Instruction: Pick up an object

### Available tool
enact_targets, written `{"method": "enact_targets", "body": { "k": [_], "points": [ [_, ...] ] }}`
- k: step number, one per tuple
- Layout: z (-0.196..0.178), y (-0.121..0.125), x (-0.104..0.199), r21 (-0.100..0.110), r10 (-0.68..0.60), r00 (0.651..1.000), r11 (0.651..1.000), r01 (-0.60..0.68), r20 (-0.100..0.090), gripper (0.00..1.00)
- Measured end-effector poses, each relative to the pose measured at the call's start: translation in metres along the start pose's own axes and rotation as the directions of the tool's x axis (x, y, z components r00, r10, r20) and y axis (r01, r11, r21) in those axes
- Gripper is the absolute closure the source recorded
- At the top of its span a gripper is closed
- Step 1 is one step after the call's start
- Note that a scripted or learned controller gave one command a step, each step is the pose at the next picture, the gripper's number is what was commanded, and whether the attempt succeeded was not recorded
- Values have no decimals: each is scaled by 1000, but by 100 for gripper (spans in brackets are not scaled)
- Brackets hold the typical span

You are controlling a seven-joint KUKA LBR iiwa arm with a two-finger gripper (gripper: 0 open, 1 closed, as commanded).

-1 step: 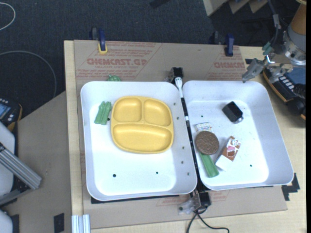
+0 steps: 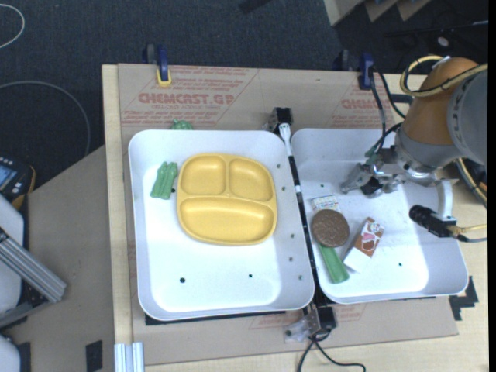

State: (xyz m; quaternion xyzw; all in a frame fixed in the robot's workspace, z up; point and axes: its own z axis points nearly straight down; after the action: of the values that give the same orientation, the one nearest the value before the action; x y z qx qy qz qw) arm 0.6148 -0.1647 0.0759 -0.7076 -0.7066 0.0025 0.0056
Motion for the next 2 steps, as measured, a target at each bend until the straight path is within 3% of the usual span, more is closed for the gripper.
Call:
{"method": "enact_targets", "body": {
  "k": [1,2],
  "points": [
    [-20,4,-2,-15,0,1000,1000,0,6,100],
    [-9,-15,67,-12,-6,1000,1000,6,3,100]
  ]
}}
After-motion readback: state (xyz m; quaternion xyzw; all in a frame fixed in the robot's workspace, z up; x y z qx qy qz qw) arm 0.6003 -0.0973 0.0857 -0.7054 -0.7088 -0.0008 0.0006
